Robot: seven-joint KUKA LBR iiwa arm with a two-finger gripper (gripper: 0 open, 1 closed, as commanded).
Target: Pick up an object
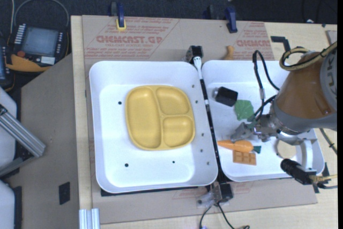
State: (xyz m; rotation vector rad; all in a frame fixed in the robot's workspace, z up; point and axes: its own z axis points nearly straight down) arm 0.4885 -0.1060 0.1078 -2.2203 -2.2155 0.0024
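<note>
Orange carrot (235, 144) lies in the right bin (228, 171), beside a waffle piece (244, 157). Gripper (247, 131) hovers just above it, fingers apparently parted and holding nothing. Step: approach; next, likely descend and close. The arm bends in low from the right.

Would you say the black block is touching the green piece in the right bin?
Apart. The camera view shows a strip of white bin floor between the black block and the green piece.
</note>
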